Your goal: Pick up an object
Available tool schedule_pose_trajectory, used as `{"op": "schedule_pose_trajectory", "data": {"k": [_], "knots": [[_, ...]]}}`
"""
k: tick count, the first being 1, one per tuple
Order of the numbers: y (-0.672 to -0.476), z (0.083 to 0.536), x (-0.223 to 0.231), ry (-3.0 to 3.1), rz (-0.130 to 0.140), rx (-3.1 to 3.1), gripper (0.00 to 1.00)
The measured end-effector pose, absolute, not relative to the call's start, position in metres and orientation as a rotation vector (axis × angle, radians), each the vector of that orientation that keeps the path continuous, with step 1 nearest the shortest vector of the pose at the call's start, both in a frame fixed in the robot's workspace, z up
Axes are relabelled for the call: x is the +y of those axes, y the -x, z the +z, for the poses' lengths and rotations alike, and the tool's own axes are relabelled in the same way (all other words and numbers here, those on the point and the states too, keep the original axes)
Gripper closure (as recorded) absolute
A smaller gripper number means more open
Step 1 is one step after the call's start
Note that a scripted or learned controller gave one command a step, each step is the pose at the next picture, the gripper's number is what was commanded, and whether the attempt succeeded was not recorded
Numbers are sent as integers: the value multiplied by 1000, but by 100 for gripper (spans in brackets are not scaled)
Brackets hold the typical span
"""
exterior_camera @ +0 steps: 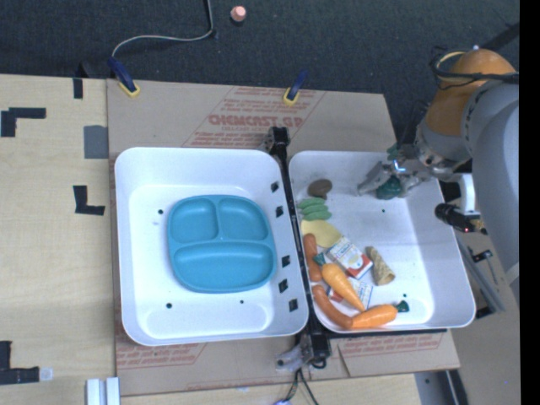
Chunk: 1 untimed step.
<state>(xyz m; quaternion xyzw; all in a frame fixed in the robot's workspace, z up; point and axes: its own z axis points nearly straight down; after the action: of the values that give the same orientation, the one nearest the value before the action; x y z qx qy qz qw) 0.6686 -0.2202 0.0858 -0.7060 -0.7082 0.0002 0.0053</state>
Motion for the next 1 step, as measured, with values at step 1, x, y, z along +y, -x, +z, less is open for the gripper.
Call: {"op": "schedule_pose_trajectory", "data": {"k": [1], "knots": [[-670,97,-222,2218,2,-2228,100]]}}
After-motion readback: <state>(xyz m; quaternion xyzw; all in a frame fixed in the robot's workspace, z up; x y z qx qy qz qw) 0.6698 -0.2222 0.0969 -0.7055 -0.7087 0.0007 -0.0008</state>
